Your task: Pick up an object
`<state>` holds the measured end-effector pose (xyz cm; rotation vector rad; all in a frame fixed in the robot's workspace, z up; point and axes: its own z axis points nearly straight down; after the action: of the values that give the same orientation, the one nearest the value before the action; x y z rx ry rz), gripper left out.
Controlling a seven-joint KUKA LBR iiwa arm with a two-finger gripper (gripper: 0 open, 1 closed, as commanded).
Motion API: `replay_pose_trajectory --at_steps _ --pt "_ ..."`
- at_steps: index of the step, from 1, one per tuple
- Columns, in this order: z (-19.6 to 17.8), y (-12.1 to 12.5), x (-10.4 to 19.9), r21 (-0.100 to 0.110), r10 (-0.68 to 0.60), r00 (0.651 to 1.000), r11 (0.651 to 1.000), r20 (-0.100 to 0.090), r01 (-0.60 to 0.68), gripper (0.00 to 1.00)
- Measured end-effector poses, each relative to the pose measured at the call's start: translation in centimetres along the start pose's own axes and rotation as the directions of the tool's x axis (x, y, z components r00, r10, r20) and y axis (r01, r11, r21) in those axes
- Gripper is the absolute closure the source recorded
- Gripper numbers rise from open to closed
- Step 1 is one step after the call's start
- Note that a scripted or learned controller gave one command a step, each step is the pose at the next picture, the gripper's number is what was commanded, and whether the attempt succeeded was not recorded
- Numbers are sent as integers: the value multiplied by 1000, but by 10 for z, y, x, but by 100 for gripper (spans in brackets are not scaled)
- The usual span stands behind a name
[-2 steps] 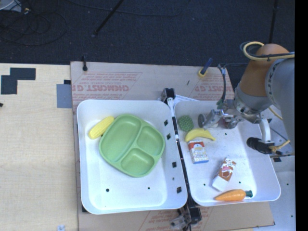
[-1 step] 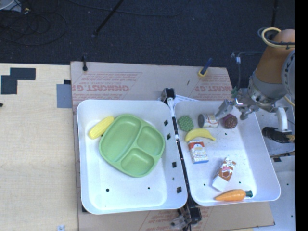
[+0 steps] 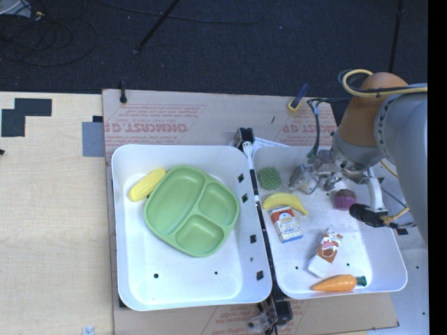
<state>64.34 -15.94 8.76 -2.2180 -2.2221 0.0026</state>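
Above the right bin [image 3: 391,274], the gripper [image 3: 307,180] is seen low, finger state indiscernible; the banana [image 3: 285,202] at five o'clock should be straddled squarely before closing

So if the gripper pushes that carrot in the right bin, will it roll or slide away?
Probably it rolls in a curve: the carrot looks tapered and round. Its smooth skin may slip. It lies near the right bin's front wall, which should stop it.
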Motion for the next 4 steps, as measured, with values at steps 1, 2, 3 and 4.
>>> replay_pose_trajectory --at_steps 1,2,3,4 --pt "-10 -2 0 12 -4 1000 1000 -2 4 100" --pt "-98 -48 45 -2 -1 1000 1000 0 1 100" --pt "-97 -49 45 0 0 1000 1000 -1 0 0" --pt "-90 0 7 -1 3 1000 1000 0 -3 0"
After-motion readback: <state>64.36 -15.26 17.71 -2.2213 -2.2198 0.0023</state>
